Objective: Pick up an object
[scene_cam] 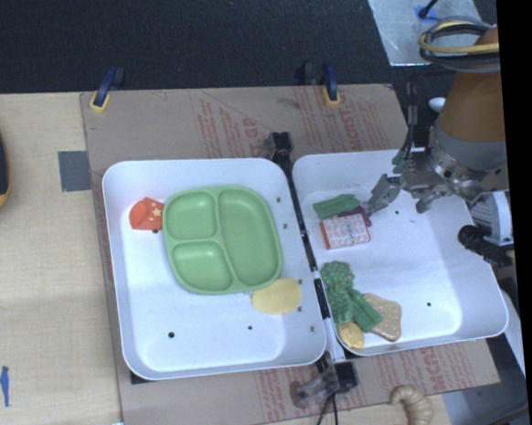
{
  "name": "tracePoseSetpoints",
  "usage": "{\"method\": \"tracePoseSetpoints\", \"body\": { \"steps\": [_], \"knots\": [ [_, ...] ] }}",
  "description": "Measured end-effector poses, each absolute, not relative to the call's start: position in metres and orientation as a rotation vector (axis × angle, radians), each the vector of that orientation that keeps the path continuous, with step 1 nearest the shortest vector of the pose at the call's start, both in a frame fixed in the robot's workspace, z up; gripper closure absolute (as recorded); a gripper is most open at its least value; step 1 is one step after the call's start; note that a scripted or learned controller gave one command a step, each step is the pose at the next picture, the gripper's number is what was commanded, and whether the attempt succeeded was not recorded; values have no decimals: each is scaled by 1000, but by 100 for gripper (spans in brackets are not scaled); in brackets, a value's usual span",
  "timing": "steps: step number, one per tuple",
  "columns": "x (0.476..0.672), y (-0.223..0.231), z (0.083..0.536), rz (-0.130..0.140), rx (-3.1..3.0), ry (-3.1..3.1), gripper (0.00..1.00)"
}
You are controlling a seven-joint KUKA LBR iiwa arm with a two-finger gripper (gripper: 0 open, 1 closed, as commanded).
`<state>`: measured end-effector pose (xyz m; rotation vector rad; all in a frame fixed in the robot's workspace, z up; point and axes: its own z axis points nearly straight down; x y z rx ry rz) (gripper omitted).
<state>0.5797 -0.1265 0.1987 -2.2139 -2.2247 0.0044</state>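
Camera view has the gripper [375,197] low over the right bin [457,316], its fingers too blurred to tell whether they are spread or closed, just at three o'clock of a green flat piece [336,205] and a red-and-white packet [345,232]. At six o'clock from these, a leafy green toy [343,291] lies beside a tan biscuit [385,315] and a yellow piece [350,336]. At nine o'clock, the left bin [148,345] holds a green divided plate [222,239], a red object [146,214] and a pale yellow disc [277,296].
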Motion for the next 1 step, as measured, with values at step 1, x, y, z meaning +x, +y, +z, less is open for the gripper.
{"method": "tracePoseSetpoints", "body": {
  "steps": [1],
  "knots": [
    [659,-99,110,3,-2210,-2233,0]
  ]
}}
